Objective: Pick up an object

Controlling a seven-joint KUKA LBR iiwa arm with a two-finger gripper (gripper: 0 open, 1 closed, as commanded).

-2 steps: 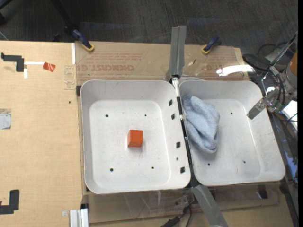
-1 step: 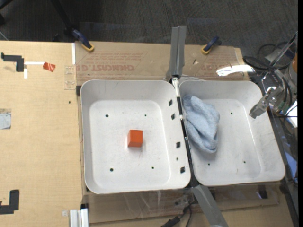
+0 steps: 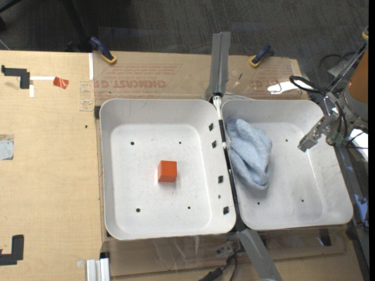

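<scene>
A crumpled pale blue cloth [image 3: 249,151] lies in the right-hand white bin [image 3: 304,209], bunched against that bin's left wall, just beside the divider between the two bins. Its long axis runs far-to-near, with the thicker fold toward the near end. It is the closest pickable thing to the gripper [image 3: 309,140], which hangs over the right side of the same bin, so the cloth lies to the left of the jaws and slightly nearer, with bare bin floor between them. Nothing is between the jaws; whether they are spread or pressed together I cannot tell at this size and angle.

The other candidate, a small orange block [image 3: 167,171], sits alone near the middle of the left-hand white bin [image 3: 117,215], well apart from the gripper and beyond the cloth and the divider. A move toward the cloth would be a short leftward travel, then a descent, probably closing across its narrow width. Both bins rest on a cardboard-covered surface [image 3: 146,78], with a wooden board [image 3: 47,174] to the left.
</scene>
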